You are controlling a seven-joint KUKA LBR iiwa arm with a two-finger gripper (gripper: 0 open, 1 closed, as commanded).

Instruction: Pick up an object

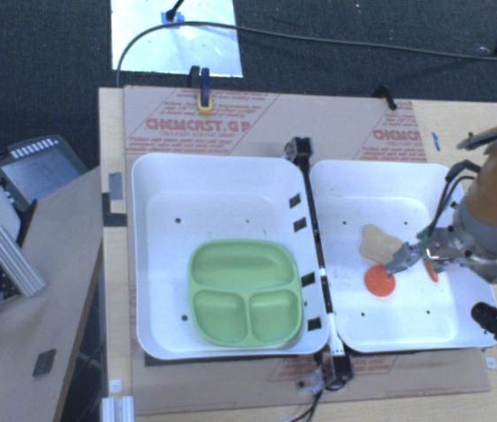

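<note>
1. Orange round object (379, 280) lies on the floor of the right bin (389, 328), touching a tan piece (376, 241) just behind it.
2. It looks small, light and rigid, probably smooth; I would grip it across its width.
3. The gripper (399, 260) hangs just above its right edge; whether it is open or closed I cannot tell.
4. Bare floor lies in front of the orange object, the bin walls well apart from it.
5. Left of it, the left bin (164, 192) holds a green divided tray (244, 290).
</note>
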